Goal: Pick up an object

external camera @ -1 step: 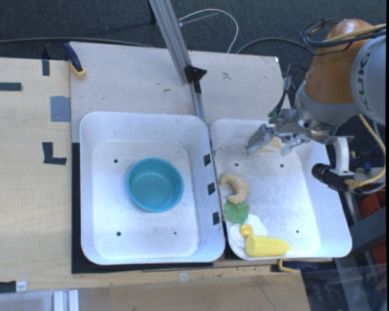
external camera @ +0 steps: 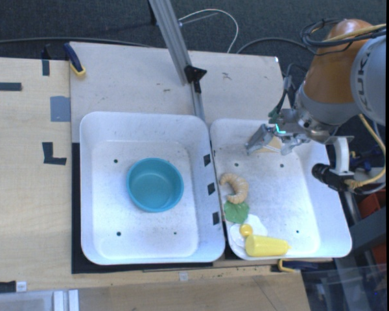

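While its grip stays unreadable, tool (external camera: 270,139) near right bin (external camera: 324,235) far rim, open floor below.

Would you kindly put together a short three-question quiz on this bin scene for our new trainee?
1. True or false: the blue bowl sits in the left bin.
2. Multiple choice: which thing lies nearest the right bin's front edge? A) the curled tan pastry-like piece B) the yellow squeeze bottle C) the green leaf-like piece
3. Fill in: the gripper hovers over the ____ end of the right bin.

Key:
1. True.
2. B.
3. Far; a tan thing shows beside its fingers, but a hold cannot be told.
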`<state>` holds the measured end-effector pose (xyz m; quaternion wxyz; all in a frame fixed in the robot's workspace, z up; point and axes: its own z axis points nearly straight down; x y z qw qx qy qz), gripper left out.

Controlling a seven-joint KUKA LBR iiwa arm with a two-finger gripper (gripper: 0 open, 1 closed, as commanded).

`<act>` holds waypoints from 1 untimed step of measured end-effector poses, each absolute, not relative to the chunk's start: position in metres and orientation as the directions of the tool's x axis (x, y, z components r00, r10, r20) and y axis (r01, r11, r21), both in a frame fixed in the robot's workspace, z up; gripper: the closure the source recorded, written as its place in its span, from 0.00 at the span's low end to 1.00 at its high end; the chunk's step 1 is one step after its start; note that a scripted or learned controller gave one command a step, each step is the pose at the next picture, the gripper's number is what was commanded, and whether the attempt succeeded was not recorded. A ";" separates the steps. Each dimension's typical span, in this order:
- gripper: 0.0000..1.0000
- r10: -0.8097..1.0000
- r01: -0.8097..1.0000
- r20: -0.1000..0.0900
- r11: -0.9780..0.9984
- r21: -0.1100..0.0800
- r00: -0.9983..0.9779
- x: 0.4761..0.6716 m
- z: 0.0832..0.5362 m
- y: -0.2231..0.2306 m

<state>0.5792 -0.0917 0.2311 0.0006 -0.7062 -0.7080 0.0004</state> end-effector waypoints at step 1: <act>0.00 1.000 1.000 -0.001 0.001 -0.006 -0.001 0.585 0.185 -0.093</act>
